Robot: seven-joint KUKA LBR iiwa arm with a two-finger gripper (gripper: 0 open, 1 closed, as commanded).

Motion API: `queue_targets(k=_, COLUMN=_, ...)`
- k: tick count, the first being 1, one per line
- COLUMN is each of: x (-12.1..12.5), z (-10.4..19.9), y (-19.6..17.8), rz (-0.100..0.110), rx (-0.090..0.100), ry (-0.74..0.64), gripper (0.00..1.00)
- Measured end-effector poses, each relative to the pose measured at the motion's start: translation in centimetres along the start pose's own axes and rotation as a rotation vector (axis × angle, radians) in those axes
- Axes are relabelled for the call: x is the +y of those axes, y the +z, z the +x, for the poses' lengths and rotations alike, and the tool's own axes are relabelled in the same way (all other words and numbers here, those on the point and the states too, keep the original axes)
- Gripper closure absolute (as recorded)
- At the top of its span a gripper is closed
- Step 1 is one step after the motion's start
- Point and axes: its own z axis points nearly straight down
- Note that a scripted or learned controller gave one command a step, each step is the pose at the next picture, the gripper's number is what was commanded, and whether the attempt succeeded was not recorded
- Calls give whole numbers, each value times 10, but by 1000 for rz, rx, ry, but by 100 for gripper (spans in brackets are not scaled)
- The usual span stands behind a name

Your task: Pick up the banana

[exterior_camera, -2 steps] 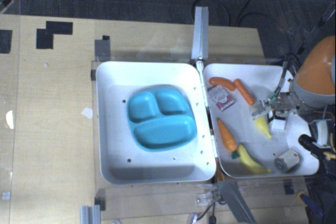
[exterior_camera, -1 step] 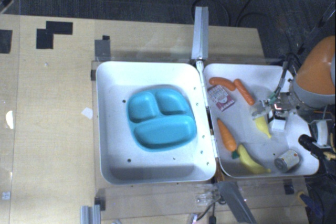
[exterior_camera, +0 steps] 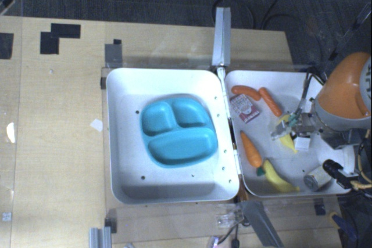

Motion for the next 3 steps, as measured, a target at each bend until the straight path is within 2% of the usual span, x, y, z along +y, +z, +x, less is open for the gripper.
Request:
queue_targets(k=1, x=-3, z=-3, y=-78, rz=53, rx=36, ry=-193, gripper=0)
queue_targets(k=2, x=-35, z=32, y=15, rz=46, rx=34, ry=-206, gripper=0)
queue_targets(k=3, x=29, z=23, y=-55, rz=54, rx=36, ry=-187, gripper=0)
